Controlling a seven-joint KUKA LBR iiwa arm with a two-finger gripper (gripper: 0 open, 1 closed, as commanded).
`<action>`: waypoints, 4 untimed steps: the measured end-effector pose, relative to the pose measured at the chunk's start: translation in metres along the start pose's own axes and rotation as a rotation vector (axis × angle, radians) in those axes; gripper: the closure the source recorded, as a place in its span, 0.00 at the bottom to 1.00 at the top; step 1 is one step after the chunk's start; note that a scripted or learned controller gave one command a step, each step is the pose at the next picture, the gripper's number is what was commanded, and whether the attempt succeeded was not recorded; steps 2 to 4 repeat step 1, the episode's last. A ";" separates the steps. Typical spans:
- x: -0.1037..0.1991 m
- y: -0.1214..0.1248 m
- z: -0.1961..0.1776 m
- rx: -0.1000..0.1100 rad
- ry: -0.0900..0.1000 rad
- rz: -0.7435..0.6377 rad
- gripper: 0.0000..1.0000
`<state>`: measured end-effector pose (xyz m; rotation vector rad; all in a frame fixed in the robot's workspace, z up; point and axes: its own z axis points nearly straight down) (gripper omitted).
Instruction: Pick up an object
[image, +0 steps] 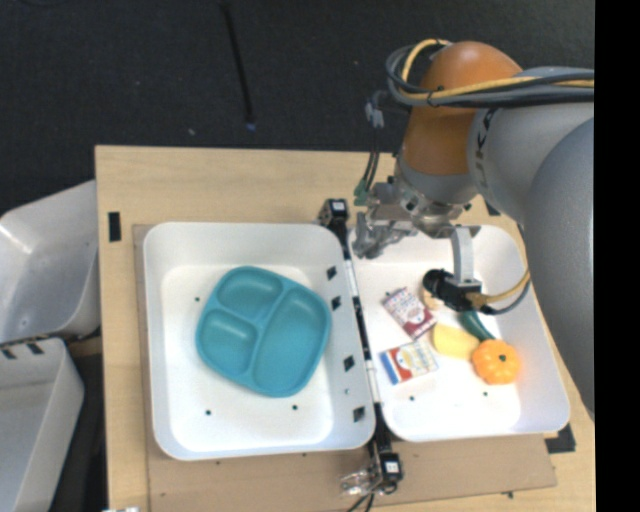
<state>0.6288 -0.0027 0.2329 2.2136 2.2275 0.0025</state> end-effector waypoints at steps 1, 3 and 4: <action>0.048 0.002 0.003 -0.001 -0.001 0.001 1.00; 0.048 0.002 0.003 -0.001 -0.001 0.001 1.00; 0.048 0.002 0.003 -0.001 -0.001 0.001 1.00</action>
